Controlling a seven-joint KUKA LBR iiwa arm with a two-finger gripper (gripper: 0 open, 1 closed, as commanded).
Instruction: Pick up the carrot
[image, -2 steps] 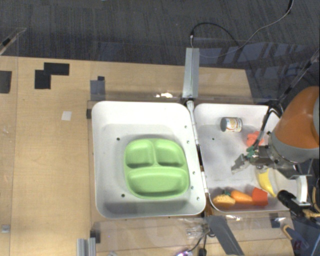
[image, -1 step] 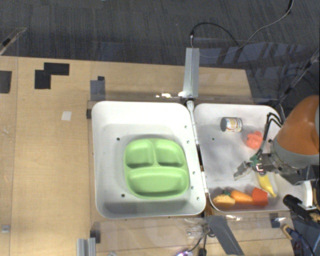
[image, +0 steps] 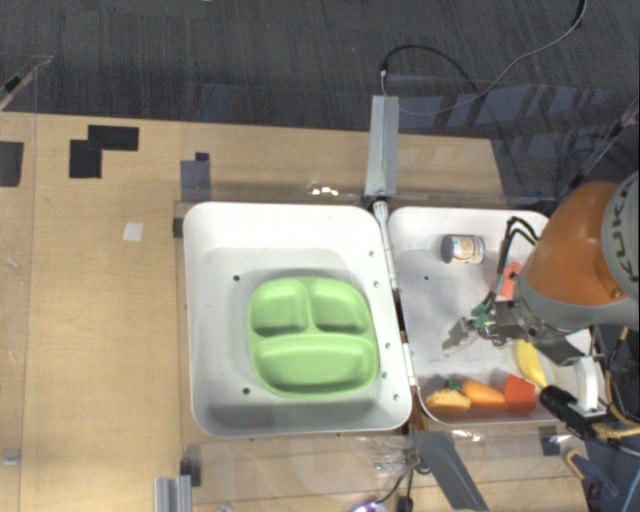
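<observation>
Camera view: no legible writing anywhere; the small can at the right bin's far side has a label too blurred to read. Carrot lies against that bin's near wall, touching the yellow food piece on its left and the red block on its right, banana just beyond. Gripper hangs mid-bin over bare floor, fingers spread, gripping nothing; left bin holds a green divided plate.

A light green plate sits in a white bin; the carrot is orange, the banana yellow, the tabletop pale tan
</observation>
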